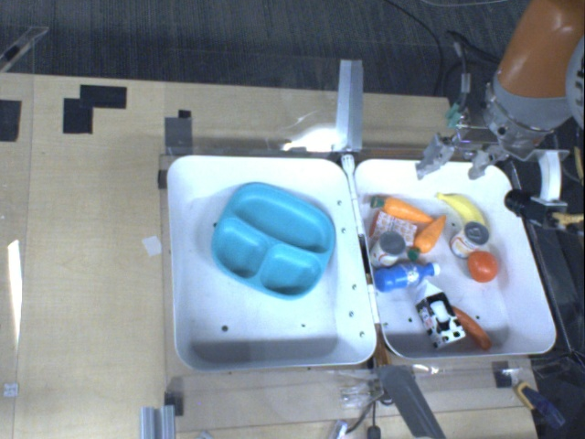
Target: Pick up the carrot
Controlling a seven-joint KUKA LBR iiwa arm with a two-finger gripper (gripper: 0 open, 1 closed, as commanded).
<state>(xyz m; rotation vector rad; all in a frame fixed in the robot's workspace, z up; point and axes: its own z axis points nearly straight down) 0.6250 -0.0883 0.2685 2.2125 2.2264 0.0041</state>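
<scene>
1. Lying in the right bin point(535, 273), the carrot point(408, 211) sits at about 10 o'clock of that bin's floor, long axis roughly level, nothing gripping it.
2. A second orange piece point(430, 234) leans just beside it at 4 o'clock; cannot tell if it is another carrot.
3. Banana point(462, 208) at 3 o'clock of the carrot, near the bin's far wall.
4. Small grey-lidded jar point(393, 243) just below the carrot at 6 o'clock; blue bottle point(402, 275) lies on its side further down.
5. Round tin point(473, 237) and an orange-red ball point(483, 266) near each other, toward the right wall.
6. Black-and-white block point(440, 318) with an orange stick point(473, 328) beside it, at the bin's 6 o'clock.
7. Gripper point(460, 156) hangs over the bin's far rim at 1 o'clock of the carrot, well apart from it; two fingers spread, nothing between them.
8. Left bin point(192, 327) holds a blue divided plate point(272, 238).
</scene>
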